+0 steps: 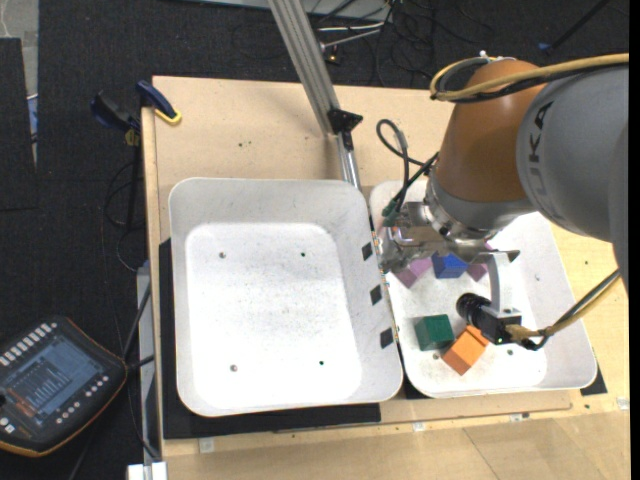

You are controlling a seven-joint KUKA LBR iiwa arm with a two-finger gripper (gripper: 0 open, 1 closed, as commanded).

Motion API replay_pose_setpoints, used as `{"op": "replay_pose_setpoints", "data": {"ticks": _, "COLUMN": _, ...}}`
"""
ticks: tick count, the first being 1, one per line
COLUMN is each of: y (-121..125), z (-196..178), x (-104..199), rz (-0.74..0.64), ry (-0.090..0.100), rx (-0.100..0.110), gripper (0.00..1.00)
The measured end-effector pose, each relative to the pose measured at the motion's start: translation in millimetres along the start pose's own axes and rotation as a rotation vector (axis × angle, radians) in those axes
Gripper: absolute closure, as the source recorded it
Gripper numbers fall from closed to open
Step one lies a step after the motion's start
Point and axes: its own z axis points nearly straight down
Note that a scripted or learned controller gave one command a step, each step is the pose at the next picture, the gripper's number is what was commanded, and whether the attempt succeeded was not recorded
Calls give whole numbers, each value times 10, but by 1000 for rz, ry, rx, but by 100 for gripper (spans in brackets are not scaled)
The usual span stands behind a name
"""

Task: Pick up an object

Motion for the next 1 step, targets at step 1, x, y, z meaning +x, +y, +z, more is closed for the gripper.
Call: {"op": "replay_pose_setpoints", "data": {"ticks": 1, "y": -52, "z": 30, "x": 438, "rz": 0, "ry": 0, "rx": -1, "gripper": 100}}
